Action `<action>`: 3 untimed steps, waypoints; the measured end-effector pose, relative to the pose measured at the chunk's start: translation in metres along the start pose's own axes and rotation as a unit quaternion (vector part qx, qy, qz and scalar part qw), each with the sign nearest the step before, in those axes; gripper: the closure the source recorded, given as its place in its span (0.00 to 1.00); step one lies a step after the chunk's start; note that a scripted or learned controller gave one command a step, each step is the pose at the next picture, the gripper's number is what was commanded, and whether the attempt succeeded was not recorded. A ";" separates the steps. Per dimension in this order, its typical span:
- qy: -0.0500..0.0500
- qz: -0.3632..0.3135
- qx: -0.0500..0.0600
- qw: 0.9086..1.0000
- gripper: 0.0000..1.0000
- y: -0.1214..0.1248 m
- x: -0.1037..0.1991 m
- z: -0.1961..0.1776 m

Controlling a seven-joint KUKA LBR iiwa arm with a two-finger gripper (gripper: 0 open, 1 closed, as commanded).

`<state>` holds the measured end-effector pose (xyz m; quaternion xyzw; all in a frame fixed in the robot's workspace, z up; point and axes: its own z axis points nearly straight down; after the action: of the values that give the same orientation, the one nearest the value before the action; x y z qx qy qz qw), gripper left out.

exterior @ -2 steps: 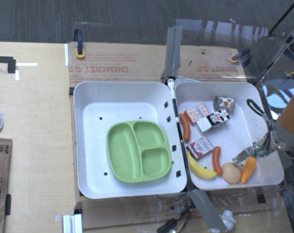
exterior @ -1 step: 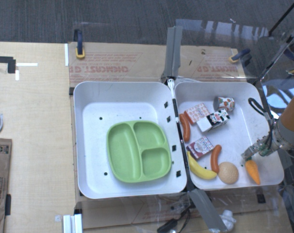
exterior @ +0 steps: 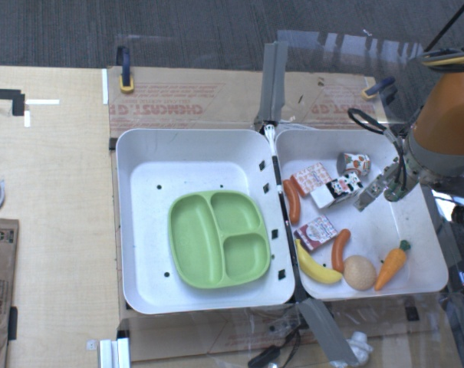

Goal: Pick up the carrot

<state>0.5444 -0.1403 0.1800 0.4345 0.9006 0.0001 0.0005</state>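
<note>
Evidently the approach step: gripper (exterior: 376, 192) hovers over the right bin (exterior: 435, 282), near its right wall, above the cartons; nothing lifted yet. How far its jaws stand apart cannot be told from this slant, nor is anything seen in them. Carrot (exterior: 391, 267) lies in the bin's near right corner, green top toward the far side, just beside the egg (exterior: 360, 272), nearer the camera than the gripper. Next move, likely: shift toward the camera, descend, straddle the carrot across its width
</note>
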 end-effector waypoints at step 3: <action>0.001 -0.073 0.000 0.997 0.00 -0.101 -0.019 0.089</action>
<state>0.4776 -0.2180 0.0913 0.3673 0.9301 0.0002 -0.0001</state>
